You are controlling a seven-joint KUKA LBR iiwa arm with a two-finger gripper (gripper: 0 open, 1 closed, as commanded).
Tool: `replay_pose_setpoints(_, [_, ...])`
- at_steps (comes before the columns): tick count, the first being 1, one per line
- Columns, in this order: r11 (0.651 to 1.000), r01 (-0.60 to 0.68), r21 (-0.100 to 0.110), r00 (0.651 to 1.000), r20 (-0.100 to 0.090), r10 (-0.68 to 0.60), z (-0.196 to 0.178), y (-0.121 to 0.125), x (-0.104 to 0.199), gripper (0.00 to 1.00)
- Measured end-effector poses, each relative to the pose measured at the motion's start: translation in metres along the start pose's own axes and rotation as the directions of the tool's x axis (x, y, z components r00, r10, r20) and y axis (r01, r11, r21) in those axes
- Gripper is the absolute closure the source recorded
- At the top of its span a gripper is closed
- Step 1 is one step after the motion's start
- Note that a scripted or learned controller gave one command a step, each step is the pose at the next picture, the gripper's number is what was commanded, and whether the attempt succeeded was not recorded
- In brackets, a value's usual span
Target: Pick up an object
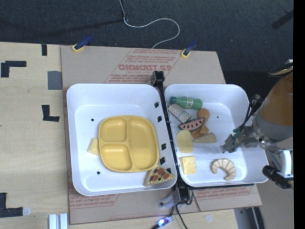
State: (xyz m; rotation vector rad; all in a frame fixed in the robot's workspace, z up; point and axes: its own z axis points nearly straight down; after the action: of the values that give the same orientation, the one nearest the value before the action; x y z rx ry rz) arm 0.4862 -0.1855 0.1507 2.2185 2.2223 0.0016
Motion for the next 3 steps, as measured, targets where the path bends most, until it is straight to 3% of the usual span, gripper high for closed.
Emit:
replay_pose_setpoints(1, [1.000,0.000,-0.003,1.000,0.001,0.000,-0.062,-0.004,0.001,1.00])
replay_pose_setpoints(2, [1.000,0.000,0.002,1.000,0.000,0.000,-0.074,-0.004,0.001,1.00])
replay_pose_setpoints(3, [1.000,0.005,0.003,1.000,-0.002,-0.005,-0.075,0.011,0.045,1.00])
